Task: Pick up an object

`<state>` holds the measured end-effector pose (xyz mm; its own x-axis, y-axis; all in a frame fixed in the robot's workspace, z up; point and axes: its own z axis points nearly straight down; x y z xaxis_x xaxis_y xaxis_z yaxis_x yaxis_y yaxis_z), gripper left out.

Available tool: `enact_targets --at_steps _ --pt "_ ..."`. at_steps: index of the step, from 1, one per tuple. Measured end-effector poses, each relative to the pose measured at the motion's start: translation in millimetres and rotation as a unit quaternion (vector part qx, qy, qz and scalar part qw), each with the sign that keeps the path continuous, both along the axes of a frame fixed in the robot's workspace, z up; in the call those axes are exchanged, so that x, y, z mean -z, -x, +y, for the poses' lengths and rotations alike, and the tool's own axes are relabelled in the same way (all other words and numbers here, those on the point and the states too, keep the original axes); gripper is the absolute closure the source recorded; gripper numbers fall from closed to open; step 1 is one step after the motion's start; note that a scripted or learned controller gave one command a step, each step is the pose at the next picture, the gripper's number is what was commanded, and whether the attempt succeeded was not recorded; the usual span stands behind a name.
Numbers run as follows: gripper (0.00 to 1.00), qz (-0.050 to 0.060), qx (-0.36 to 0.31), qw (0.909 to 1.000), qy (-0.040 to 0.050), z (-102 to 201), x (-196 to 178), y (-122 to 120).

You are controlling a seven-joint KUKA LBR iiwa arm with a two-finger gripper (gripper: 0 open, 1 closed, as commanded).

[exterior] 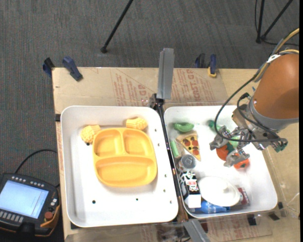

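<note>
Camera view, looking down at a slant on the bench. Two shallow white bins sit side by side. The left bin (70,185) holds a yellow divided plate (124,156) with three compartments and two yellow corn-cob pieces (89,132) at its upper edge.

The right bin (270,185) holds the loose objects. An orange rounded object (223,153) lies near the bin's middle, directly beneath the tool, partly hidden by it; its exact form cannot be told. Left of it lie a pizza-slice toy (190,144) and a green curved piece (183,127). Lower in the bin are a white round lid (218,190), a cow-patterned carton (191,181) and a small grey cup (188,161).

The arm enters from the right, its orange band (278,84) above the wrist, pointing down into the right bin. The gripper (231,147) hangs low over the orange object, close to or touching it. Whether its fingers are spread or closed cannot be told, nor whether anything lies between them.
</note>
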<state>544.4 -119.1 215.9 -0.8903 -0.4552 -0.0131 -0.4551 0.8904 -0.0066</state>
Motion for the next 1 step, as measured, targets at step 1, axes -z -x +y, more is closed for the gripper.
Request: enact_targets --at_steps 1 --pt "1.00 0.003 -0.016 0.9999 -0.0009 37.1 -42.4 -47.1"
